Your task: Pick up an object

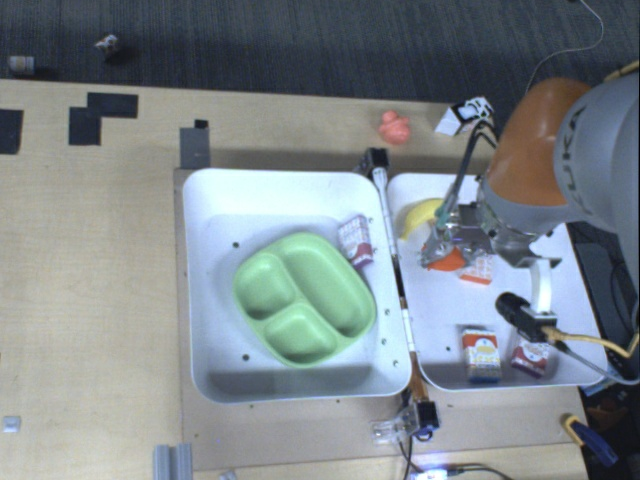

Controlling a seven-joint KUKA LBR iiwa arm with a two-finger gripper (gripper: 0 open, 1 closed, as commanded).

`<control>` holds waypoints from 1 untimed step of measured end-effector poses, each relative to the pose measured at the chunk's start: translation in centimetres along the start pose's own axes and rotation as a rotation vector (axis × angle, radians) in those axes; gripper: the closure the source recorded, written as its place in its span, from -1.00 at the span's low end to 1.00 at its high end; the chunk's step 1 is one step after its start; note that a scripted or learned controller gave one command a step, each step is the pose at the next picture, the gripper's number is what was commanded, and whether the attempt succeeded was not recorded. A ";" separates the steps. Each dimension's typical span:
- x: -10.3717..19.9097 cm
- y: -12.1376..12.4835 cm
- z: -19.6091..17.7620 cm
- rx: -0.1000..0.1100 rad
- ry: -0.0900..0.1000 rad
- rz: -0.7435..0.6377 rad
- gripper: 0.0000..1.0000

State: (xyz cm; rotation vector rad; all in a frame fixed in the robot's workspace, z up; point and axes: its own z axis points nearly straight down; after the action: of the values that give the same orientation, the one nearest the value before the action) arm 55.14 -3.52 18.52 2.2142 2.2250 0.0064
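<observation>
My gripper (447, 245) hangs low over the upper left part of the right bin (440, 348). Directly under and beside it lies a flat orange thing (452, 261), partly hidden by the gripper. A yellow rounded object (418, 216) lies just to the gripper's left, near the bin's top left corner. Along the right bin's front wall stand a small orange-and-blue carton (482, 354) and a dark red packet (531, 358). In the left bin (205, 268) a green divided plate (303, 296) lies in the middle, with a small red-and-white packet (355, 239) at its upper right.
A pink lump (395, 126) and a white tag (465, 115) lie on the bench behind the bins. The divider rim (396, 278) between the bins runs just left of the gripper. The arm's grey and orange body (560, 158) covers the right bin's upper right.
</observation>
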 end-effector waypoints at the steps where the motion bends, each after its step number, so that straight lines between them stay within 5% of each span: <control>1: 4.8 -4.6 -1.8 0.002 0.000 -0.001 1.00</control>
State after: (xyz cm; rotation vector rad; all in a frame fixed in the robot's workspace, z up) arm 50.52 1.25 20.27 2.2148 2.2269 0.0044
